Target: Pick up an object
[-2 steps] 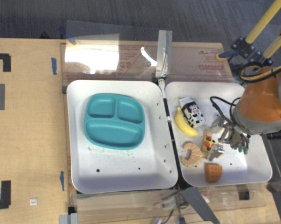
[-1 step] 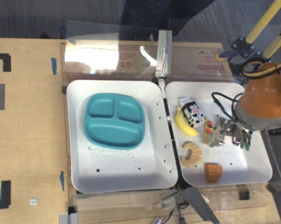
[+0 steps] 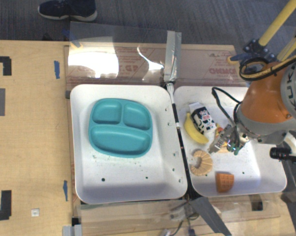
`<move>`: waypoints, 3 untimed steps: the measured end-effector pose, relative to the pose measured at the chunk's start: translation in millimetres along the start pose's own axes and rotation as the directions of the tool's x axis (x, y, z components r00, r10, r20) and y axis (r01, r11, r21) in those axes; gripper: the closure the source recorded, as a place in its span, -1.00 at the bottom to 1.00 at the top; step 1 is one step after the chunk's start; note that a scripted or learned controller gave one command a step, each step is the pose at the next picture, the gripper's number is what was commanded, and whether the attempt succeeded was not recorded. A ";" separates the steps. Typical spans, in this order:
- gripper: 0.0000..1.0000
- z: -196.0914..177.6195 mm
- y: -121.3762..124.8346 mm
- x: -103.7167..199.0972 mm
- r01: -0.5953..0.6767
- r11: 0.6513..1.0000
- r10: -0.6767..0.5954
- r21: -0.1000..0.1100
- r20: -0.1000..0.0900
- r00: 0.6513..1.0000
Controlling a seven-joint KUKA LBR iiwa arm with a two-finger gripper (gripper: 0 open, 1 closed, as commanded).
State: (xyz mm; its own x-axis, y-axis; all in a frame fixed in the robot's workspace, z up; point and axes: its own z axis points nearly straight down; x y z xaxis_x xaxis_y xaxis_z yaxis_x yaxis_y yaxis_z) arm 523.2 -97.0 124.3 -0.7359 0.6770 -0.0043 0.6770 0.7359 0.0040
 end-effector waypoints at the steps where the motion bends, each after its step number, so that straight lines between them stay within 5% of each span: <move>1: 1.00 -61.8 36.6 45.4 -0.376 0.927 0.376 0.000 0.000 0.927; 2: 1.00 -70.8 94.3 133.8 -0.605 0.796 0.605 0.004 -0.003 0.796; 3: 1.00 -15.6 124.2 176.0 -0.917 0.400 0.917 0.013 0.004 0.400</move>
State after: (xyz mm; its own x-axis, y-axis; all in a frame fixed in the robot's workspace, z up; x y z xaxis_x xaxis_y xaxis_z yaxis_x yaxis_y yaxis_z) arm 477.6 113.6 139.6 0.3263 0.9453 -0.0018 0.9452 -0.3263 -0.0072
